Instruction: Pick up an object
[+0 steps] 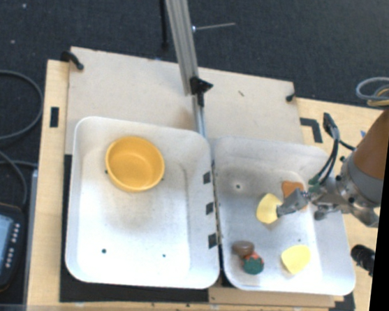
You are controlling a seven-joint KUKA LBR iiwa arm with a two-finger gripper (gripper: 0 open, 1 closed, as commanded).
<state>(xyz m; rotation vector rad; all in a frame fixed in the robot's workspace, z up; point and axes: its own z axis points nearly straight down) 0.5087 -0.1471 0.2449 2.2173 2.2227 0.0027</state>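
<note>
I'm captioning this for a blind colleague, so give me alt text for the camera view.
The robot's hand hovers low in the right bin, beside a pale yellow piece and an orange piece. Nearer the front of that bin lie another yellow piece, a brown object and a green one. The left bin holds a yellow bowl.

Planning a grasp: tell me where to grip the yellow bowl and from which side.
Grip the bowl by its rim, from straight above, one finger inside and one outside. It sits upright, mouth open upward, alone in the left bin, so any rim section looks reachable.
</note>
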